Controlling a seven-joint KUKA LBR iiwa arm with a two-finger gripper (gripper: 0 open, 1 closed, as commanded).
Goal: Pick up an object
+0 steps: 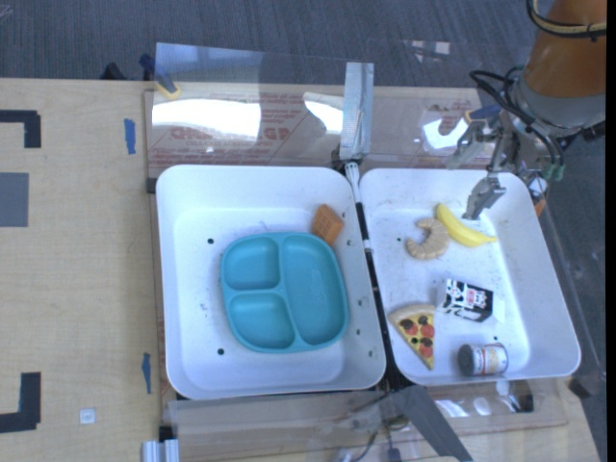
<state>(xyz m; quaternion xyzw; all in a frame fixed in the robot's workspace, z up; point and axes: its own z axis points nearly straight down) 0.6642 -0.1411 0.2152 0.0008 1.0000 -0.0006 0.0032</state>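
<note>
**Gripper poised over the far end of the right bin, just above the banana**

The gripper [484, 198] is seen at the far right corner of the right bin [553, 287], hung from the grey arm with its orange band [570, 22]. One grey finger is seen pointing down toward the bin floor; how far the fingers are parted cannot be told, and nothing is seen held between them.

The banana [464, 227] is found just beside and below the fingertip (touching or a hair apart cannot be judged). Touching the banana's left end lies a tan croissant-shaped piece [427, 241]. Nearer the camera, well apart from the gripper, a black-and-white carton [469, 299], a pizza slice [416, 332] and a small can [482, 359] lying on its side are spread over the bin floor.

In the left bin [183, 258] a teal divided plate [284, 290] is placed, with an orange-brown block [328, 224] by its far right corner.
</note>
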